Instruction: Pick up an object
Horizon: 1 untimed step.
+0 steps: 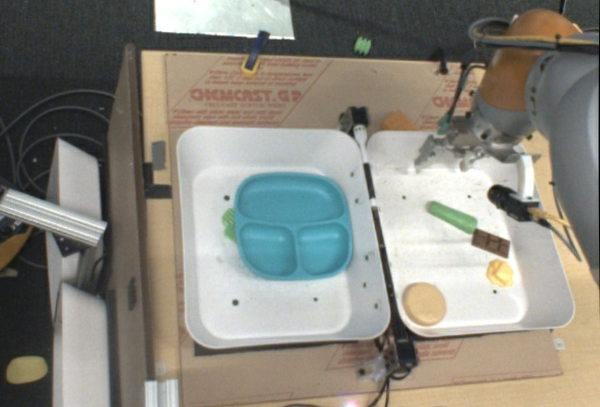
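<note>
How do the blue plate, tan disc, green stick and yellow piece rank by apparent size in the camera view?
1. Blue divided plate, by far the largest.
2. Tan disc.
3. Green stick, long but thin.
4. Yellow piece, the smallest.
All lie at a similar depth in the bins, so the order should hold.

Here's the arm point(574, 100): smooth, rounded grey casing, a glossy orange band point(520, 58) bulging above the wrist, and a silvery metal gripper point(450, 152), all angular plates, at its end.
</note>
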Each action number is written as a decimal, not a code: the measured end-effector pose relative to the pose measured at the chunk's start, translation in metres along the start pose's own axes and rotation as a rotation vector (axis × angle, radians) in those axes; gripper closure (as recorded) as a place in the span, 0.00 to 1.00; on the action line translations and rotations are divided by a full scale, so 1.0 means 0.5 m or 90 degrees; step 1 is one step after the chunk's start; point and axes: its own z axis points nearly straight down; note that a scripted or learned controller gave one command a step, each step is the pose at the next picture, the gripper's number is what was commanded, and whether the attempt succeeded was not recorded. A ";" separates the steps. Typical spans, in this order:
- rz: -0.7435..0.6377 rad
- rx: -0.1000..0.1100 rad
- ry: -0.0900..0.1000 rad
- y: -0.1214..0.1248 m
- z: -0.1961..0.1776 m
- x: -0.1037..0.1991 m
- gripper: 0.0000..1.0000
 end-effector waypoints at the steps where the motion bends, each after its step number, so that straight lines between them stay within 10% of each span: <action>1: 0.005 0.006 0.002 -0.099 0.025 0.002 0.00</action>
